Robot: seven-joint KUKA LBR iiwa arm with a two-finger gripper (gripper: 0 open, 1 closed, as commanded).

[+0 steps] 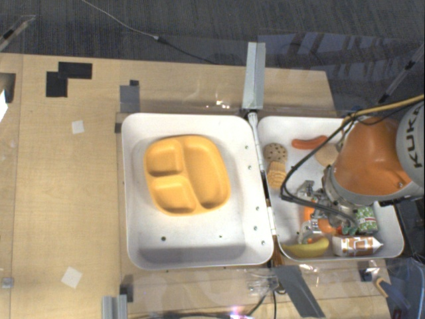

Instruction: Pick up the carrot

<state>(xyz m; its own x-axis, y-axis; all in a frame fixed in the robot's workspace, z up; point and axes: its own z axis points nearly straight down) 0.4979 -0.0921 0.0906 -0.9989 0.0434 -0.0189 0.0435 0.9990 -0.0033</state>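
The carrot is an orange piece low in the right bin, just above the banana. Only bits of it show, since my gripper hangs right over it and hides its middle. Whether the gripper touches the carrot cannot be made out. The arm's orange band covers the right part of this bin.
The right bin also holds a red sausage, a round cookie, a yellow corn piece, a green packet and a white-brown bottle. The left bin carries a yellow divided plate. A metal divider stands between the bins.
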